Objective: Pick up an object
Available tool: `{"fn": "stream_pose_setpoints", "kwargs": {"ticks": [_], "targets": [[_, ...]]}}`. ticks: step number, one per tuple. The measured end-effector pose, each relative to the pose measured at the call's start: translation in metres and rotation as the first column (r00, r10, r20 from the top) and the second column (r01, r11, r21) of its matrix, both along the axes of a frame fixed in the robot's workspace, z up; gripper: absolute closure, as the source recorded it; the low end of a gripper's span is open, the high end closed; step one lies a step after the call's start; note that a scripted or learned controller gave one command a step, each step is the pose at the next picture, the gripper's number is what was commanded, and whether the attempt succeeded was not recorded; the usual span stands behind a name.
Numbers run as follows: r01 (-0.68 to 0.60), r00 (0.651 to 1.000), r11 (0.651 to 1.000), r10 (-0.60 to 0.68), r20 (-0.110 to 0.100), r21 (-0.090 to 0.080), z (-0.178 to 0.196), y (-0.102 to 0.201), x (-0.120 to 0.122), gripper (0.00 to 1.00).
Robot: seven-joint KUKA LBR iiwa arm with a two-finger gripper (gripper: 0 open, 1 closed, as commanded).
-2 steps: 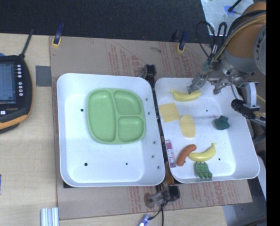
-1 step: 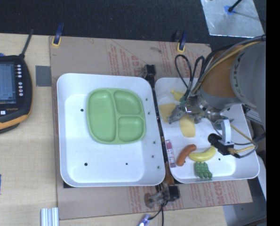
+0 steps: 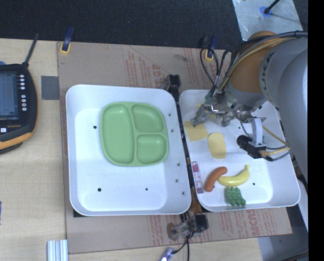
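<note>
Hovering over the right bin [image 3: 281, 197], gripper [image 3: 209, 112] is sitting just above the flat yellow slice [image 3: 196, 131]; finger state unclear. Yellow block [image 3: 216, 144], sausage [image 3: 214, 178], banana [image 3: 235, 176], grapes [image 3: 234, 197] lying nearer.

Two shallow white plastic bins, left [image 3: 85, 162] and right [image 3: 276, 192]: smooth, faint sheen. Pale green three-compartment plastic plate [image 3: 133, 133]: matt, smooth. Brown cardboard sheet [image 3: 118, 64] under bins: matt, printed. Light wood-grain benchtop [image 3: 25, 200]: smooth. Yellow toy banana [image 3: 235, 176] and orange-red toy sausage [image 3: 214, 178]: glossy plastic.
</note>
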State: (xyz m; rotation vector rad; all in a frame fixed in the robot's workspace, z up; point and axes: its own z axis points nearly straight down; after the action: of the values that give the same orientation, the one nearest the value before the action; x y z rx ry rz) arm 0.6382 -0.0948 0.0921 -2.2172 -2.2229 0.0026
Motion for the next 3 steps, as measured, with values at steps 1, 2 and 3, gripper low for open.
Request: {"fn": "stream_pose_setpoints", "kwargs": {"ticks": [1, 2, 3], "targets": [[0.001, 1.0, 1.0, -0.001, 0.001, 0.0, 0.0, -0.039, 0.018, 0.0], [0.0, 1.0, 1.0, 0.0, 0.002, -0.001, 0.006, -0.087, 0.018, 0.0], [-0.004, 1.0, 1.0, 0.004, -0.003, 0.0, -0.001, -0.005, -0.032, 0.0]]}}
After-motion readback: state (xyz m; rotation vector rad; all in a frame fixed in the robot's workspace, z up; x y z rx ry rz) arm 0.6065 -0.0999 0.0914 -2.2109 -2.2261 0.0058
